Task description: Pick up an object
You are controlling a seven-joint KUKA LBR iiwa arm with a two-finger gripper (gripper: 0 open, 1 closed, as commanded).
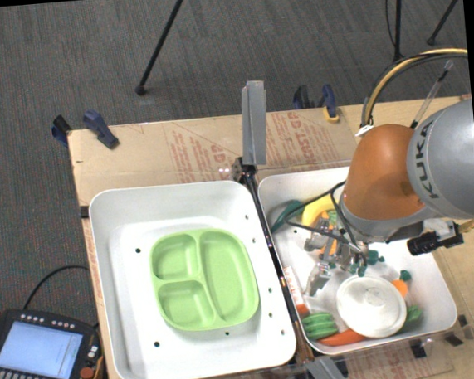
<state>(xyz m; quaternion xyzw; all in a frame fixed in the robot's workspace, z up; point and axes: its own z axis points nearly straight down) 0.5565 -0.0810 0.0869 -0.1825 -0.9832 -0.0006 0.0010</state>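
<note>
Here, the gripper [326,269] hangs low in the right bin [443,289], its fingers [317,283] slightly parted with nothing visibly between them, though clutter makes the gap hard to read. Just beside them sits a white bowl [371,306], with a green item [319,326] and an orange item [345,337] at the bin's near edge and a yellow item [317,213] farther back. The arm [411,178] reaches in from the right, its orange band above the bin. The left bin [116,229] holds a green divided tray [204,279]. Both rest on a cardboard-topped bench [158,146] over grey carpet [58,60], with a pendant [40,355] at lower left.
</note>
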